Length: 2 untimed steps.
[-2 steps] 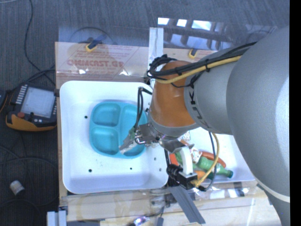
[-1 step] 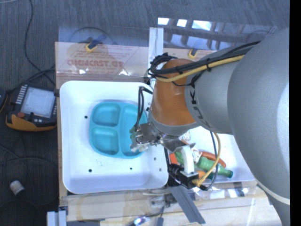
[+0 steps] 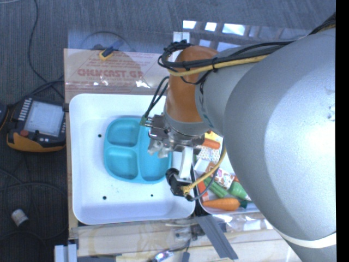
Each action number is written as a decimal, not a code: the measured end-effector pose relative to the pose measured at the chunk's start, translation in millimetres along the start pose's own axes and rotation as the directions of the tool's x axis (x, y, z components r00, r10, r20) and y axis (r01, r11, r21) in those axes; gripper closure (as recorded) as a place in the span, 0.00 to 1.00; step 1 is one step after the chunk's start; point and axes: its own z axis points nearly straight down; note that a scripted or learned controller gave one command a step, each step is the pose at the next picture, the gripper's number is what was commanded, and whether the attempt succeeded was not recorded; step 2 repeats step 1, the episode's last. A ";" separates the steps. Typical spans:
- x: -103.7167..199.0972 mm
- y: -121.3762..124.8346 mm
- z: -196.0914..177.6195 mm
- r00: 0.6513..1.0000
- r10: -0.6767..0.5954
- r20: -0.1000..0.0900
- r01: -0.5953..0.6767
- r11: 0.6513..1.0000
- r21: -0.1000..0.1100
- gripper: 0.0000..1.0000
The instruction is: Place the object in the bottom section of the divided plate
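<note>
Divided plate [image 3: 124,156] lies in left bin [image 3: 87,201].

Dark grey carpet [image 3: 109,10] with trailing cables [image 3: 27,4] surrounds the wooden bench [image 3: 125,239].

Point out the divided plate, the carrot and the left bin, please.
divided plate [image 3: 122,149]: camera view, on its lower left section.
carrot [image 3: 221,204]: camera view, on the middle of its orange body.
left bin [image 3: 87,201]: camera view, on its bare white floor.

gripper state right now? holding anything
gripper: cannot be told from this view. It sits at the right edge of the blue divided plate in the left white bin, and no object is seen in it.
</note>
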 end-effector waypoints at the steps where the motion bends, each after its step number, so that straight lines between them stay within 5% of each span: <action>1: -0.1 0.1 -0.1 1.000 0.001 0.000 -0.001 1.000 -0.001 0.00; 2: -0.1 0.1 -0.1 1.000 0.001 0.000 -0.001 1.000 -0.001 0.00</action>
